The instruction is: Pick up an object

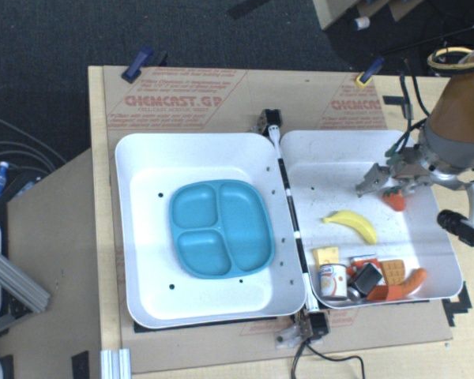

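My gripper (385,183) is low over the upper right part of the right bin (332,152), on the end of the grey arm with its orange band (458,105). A small red-orange object (395,202) lies right under the gripper's lower edge, touching or nearly touching it, and I cannot tell which. A yellow banana (354,224) lies in the middle of the bin, below and left of the gripper. Along the near wall sit a yellow block (326,256), a small can (332,280), a black object (366,278), a tan cracker (393,271) and an orange carrot-like piece (404,285).
The left bin (142,212) holds a blue divided plate (220,227). A black divider rail (288,204) runs between the bins. The cardboard bench top (221,97) surrounds both bins. Cables (31,144) lie off to the left.
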